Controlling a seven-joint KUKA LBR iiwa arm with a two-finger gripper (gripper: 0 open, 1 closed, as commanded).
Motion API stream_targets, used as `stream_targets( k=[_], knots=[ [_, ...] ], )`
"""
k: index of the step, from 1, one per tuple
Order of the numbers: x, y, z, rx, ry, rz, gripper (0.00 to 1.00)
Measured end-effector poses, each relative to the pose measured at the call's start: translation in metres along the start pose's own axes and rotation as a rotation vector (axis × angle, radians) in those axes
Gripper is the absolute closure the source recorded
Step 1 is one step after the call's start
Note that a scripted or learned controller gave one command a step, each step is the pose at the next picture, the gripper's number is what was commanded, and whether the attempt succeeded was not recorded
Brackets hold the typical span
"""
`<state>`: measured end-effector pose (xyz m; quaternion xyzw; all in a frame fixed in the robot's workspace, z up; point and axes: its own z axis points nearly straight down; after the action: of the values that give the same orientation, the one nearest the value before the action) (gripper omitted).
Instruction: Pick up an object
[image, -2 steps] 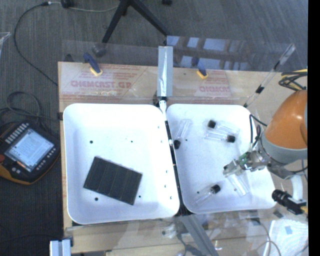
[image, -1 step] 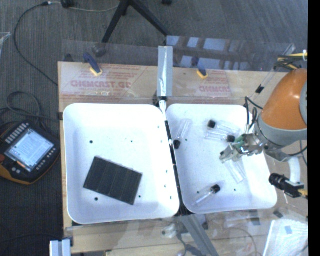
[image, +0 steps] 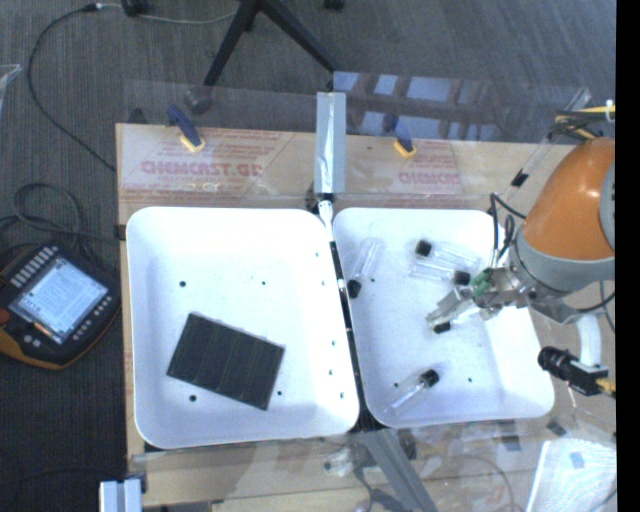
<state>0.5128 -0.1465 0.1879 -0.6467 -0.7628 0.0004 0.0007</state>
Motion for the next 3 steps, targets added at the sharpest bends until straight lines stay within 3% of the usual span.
stream_targets(
  k=[1, 2, 3],
  knots=[
    [-0.017, 0.092, 0.097, -0.013, -0.009, -0.101, 0.0],
    [-0.016, 0.093, 0.086, -0.015, -0.01, -0.103, 1.0],
    [-0.011, 0.079, 0.095, -0.019, -0.002, 0.29, 1.0]
  ],
)
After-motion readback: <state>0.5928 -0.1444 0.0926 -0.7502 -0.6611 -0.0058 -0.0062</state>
